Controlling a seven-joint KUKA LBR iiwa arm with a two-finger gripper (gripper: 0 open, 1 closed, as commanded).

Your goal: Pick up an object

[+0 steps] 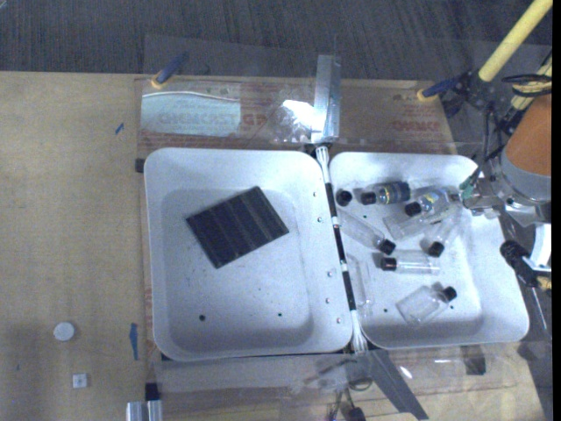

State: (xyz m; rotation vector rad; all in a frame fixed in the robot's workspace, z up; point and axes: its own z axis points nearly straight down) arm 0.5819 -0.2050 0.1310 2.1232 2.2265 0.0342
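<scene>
Hovering at the right bin's (517,323) three-o'clock rim, my gripper (478,196) (grip state I cannot tell) has the nearest vial (431,203) lying lengthwise toward nine o'clock.

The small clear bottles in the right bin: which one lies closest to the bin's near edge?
The bottle at the bottom of the right bin, with its black cap pointing up-right. It lies apart from the others, which cluster higher up toward the gripper.

The arm (536,152) is cut off by the right edge, its fingers not discernible. The clear bottles (412,209) (black-capped) blur together, too small to count.
</scene>
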